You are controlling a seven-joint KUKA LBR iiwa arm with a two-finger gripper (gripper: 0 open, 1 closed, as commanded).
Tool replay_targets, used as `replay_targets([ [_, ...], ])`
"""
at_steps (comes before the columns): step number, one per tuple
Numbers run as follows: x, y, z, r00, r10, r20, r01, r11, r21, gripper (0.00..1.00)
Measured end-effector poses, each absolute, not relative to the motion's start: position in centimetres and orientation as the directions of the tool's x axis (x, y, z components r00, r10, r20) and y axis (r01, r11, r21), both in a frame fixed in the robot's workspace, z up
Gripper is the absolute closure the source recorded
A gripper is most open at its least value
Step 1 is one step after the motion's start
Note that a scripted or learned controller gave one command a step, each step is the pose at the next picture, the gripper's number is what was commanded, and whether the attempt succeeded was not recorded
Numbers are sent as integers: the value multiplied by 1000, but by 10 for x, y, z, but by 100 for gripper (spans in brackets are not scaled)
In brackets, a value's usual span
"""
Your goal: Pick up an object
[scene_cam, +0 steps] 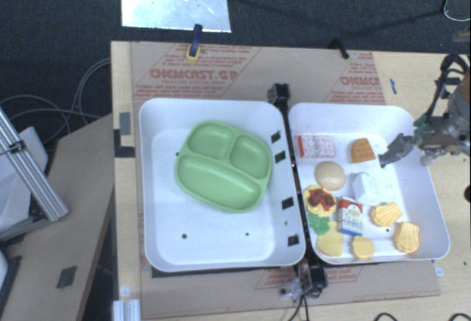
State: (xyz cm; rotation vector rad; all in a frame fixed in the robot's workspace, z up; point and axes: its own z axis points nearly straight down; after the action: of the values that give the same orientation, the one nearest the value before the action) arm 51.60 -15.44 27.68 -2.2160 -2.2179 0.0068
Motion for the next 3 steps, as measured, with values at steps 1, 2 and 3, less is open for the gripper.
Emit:
replay_targets([
  [1, 518, -154, 282, -3, 1000, -1, 1000, 3, 2, 0],
  [2, 516, -146, 236, -2, 1000, 1, 1000, 2, -1, 0],
  [3, 511, -141, 176, -1, 1000, 1, 1000, 1, -3, 0],
])
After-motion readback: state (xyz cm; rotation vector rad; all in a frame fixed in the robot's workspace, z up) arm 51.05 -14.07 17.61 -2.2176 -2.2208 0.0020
